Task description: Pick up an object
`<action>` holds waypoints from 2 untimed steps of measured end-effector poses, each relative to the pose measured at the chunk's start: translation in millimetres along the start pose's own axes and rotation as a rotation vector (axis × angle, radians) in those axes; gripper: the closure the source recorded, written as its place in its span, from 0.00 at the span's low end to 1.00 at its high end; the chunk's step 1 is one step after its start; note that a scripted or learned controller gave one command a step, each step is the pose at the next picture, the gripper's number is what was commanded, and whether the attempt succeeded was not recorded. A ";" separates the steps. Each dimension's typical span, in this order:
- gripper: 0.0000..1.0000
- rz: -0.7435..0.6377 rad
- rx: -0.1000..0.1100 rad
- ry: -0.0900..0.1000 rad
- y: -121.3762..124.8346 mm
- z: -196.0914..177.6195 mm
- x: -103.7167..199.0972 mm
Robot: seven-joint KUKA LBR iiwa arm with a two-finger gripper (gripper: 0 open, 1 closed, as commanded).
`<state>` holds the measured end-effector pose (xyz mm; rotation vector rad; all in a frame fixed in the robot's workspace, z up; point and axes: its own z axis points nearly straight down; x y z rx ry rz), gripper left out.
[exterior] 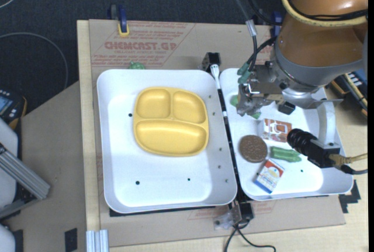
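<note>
One yellow divided plate (171, 121) is lying in the left bin (117, 145). Five small items are sitting in the right bin (336, 183). The gripper (252, 106) is hovering there; its grip is unclear.

Overhead slanted view of both bins (111, 145)

I see gripper (252, 106) low over right bin's (336, 185) far end. Ahead: brown disc (253, 148), snack packet (276, 128), green piece (285, 154), small carton (269, 176) crowd floor. Beside it, left bin (117, 145): yellow plate (171, 121), open floor around.
</note>
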<state>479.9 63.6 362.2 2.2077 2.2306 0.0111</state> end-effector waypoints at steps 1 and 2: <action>1.00 0.009 0.004 -0.002 -0.2 -11.2 4.3; 1.00 0.006 0.000 0.000 0.7 -66.4 33.6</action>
